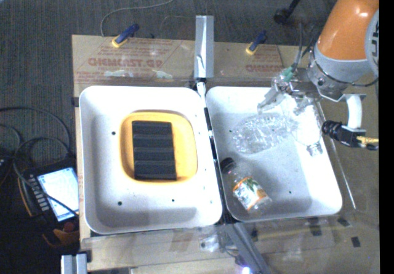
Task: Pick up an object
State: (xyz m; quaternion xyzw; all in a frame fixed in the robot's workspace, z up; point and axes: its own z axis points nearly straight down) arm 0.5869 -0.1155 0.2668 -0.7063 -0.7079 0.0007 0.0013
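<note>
The pincer [287, 95] hangs over the far part of the right bin [332, 196], close to that bin's far rim, with its fingers spread apart and nothing between them. Just below and toward the middle of the bin lies a crumpled clear plastic bag [261, 131], near the fingertips but whether touching them I cannot tell. Nearer the front left corner of the same bin lies a small clear bottle [245, 186] with a dark cap and an orange and green label, on its side and close to the wall shared with the left bin [98, 112]. The right front part of the right bin floor is bare white. In the left bin a yellow tray [126, 137] holding a black ribbed block [154, 149] sits in the middle, with white floor open all round it. The table [148, 63] shows beyond both bins.
</note>
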